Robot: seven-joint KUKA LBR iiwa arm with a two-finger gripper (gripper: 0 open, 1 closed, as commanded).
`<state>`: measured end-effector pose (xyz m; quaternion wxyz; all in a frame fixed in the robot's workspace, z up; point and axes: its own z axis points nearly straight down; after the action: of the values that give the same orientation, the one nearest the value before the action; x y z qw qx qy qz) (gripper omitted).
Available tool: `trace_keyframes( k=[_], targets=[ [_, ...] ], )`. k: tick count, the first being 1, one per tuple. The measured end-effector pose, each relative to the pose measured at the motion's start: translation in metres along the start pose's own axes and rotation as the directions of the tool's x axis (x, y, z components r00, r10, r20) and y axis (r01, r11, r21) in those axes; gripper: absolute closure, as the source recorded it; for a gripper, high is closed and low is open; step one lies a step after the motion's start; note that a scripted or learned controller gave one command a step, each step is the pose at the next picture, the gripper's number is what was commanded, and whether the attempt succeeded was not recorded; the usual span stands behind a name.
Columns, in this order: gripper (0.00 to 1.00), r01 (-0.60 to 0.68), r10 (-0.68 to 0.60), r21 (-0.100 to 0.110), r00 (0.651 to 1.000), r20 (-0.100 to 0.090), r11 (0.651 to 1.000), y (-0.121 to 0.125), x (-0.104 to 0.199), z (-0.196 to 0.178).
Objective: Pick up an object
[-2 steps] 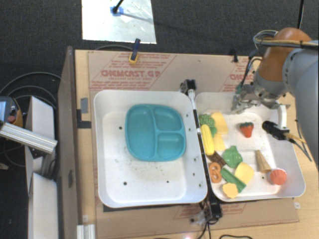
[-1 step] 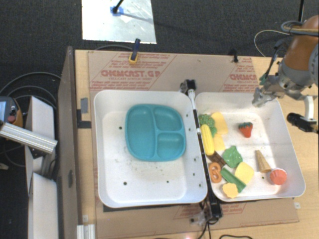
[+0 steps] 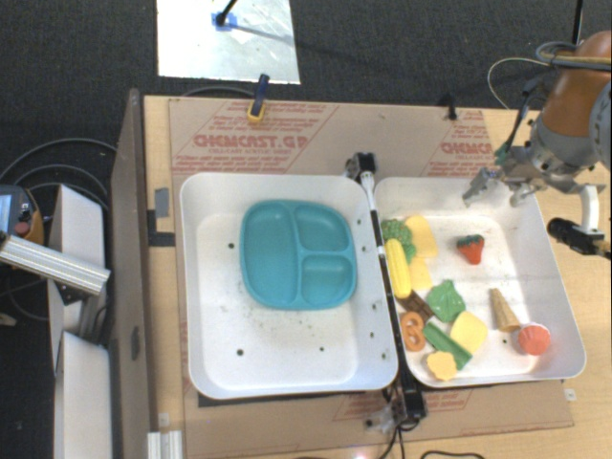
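Note:
My gripper (image 3: pixel 497 189) hangs over the far edge of the right bin (image 3: pixel 545 275), open, with nothing between its fingers. Below it in the bin lie toy foods. A red strawberry (image 3: pixel 469 247) is the closest, a little toward the front of the gripper. A yellow corn cob (image 3: pixel 397 267) lies along the bin's left wall beside a green broccoli piece (image 3: pixel 393 231). Farther forward are a green leafy piece (image 3: pixel 445 299), a yellow lemon-like piece (image 3: pixel 469 331), an ice cream cone (image 3: pixel 505 308) with an orange-pink scoop (image 3: pixel 534 338), and a brown pretzel (image 3: pixel 413 328).
The left bin (image 3: pixel 215 342) holds a teal divided plate (image 3: pixel 296 254). A black clamp (image 3: pixel 361 165) sits where the two bins meet at the back. Cardboard (image 3: pixel 287 137) lies under the bins. The arm's black side fitting (image 3: pixel 574 232) overhangs the right bin's right edge.

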<state>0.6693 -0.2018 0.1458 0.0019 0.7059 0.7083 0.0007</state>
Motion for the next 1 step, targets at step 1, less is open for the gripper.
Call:
trace_keyframes(
  k=[1],
  targets=[
    [0.00, -0.003, 0.003, 0.006, 1.000, -0.003, 1.000, -0.0559, 0.0171, 0.0610]
  ],
)
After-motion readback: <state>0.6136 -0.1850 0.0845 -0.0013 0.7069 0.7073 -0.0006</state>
